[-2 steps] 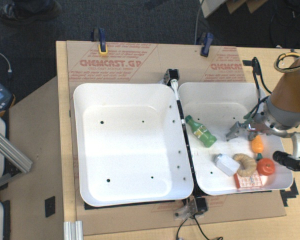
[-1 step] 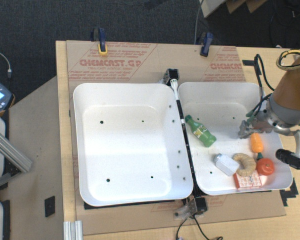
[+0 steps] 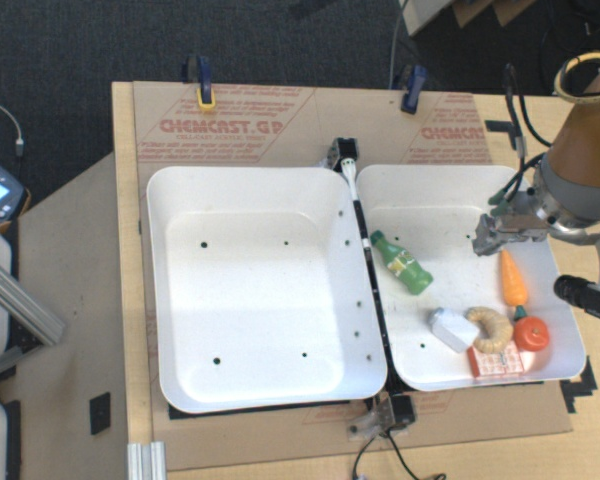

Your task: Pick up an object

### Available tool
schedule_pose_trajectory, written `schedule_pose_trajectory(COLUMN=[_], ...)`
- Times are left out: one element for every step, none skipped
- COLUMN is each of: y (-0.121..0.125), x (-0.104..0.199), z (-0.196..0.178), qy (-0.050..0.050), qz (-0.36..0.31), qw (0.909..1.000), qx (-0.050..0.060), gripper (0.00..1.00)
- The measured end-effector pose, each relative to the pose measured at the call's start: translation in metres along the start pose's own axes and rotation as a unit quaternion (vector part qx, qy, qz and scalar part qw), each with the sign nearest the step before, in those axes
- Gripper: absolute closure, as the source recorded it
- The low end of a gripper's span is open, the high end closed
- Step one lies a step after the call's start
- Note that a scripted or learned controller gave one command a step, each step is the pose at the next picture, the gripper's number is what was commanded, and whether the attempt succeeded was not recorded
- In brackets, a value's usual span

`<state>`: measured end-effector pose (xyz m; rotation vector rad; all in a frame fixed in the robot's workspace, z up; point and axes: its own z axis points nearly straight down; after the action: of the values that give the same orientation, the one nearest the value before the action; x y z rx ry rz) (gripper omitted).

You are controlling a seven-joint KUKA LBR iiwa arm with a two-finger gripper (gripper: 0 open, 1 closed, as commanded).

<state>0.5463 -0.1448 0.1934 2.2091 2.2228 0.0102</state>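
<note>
Objects for picking all lie in the right bin (image 3: 450, 183); going left to right, the left bin (image 3: 180, 198) comes first, a shallow white tray of smooth plastic with rounded corners and a few dark dots on its floor. Next, past the divider, a green bottle (image 3: 402, 265), glossy and cylindrical, lies on its side at a slant, well apart from the rest. Lower down sits a small white block (image 3: 448, 329) touching a pale ring-shaped piece (image 3: 491, 328), which rests on a red-and-white box (image 3: 500, 363); a round red item (image 3: 532, 335) sits against that cluster. An orange carrot (image 3: 514, 279), tapered and smooth, stands just above it. The gripper (image 3: 502, 230), dark metal, hangs just above the carrot's upper end near the bin's far right; whether its fingers are apart or together cannot be told from this angle, and nothing is seen between them. Risks, as a judgement: the carrot's slick taper could squirt out of a pinch; the bottle would likely roll if nudged; the crowded lower cluster invites a snag on two pieces at once; the bin wall close by could block a clean descent.
</note>
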Motion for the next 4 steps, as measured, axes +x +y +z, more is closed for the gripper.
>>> schedule_pose_trajectory(y=[0.035, 0.081, 0.108, 0.125], x=[0.049, 0.086, 0.146, 0.212], z=[-0.061, -0.082, -0.154, -0.263], qy=[0.0, 0.0, 0.001, 0.002], qz=[0.0, 0.0, -0.001, -0.001], qw=[1.0, 1.0, 1.0, 1.0], qx=[0.0, 0.001, 0.0, -0.003], gripper=[1.0, 1.0, 1.0, 1.0])
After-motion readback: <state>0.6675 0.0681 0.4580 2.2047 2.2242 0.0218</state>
